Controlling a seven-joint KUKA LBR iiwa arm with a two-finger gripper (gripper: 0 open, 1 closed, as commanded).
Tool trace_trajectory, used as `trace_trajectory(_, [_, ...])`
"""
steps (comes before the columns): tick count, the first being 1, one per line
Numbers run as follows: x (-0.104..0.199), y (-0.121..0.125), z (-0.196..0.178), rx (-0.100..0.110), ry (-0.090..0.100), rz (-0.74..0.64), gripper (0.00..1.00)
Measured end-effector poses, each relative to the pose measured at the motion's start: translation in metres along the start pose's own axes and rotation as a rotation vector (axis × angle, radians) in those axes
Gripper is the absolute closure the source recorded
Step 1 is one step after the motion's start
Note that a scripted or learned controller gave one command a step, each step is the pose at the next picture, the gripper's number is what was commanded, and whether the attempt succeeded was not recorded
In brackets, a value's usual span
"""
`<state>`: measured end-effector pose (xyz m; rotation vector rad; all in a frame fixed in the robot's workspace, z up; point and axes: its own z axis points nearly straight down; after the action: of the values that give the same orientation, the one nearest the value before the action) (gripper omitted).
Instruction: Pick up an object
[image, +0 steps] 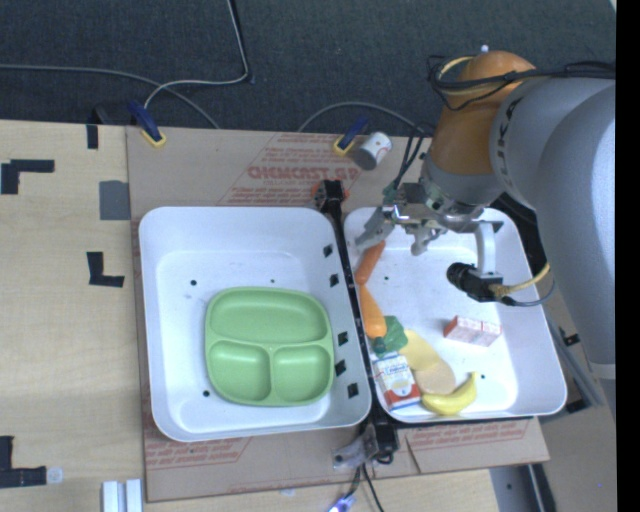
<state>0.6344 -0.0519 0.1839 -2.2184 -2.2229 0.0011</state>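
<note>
1. Camera view: the tool (405, 228) hangs over the right bin's (520, 395) far left corner, fingers spread, nothing between them.
2. An orange carrot (368, 290) lies just below the tool; a banana (450, 396), carton (395, 380) and small red box (472, 330) lie nearer the viewer.
3. A green divided plate (270, 345) sits in the left bin (165, 300).

An orange carrot (368, 290) lies lengthwise along the left wall of the right bin (520, 395), its green top toward the near end. Near it lie a red-and-white carton (396, 381), a pale round slice (432, 368) and a yellow banana (451, 396). A small red-and-white box (472, 330) lies apart, further right.
</note>
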Motion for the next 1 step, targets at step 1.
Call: trace_trajectory(1, [-0.0046,0.0338,-0.0002,-0.001,0.0,0.0,0.0])
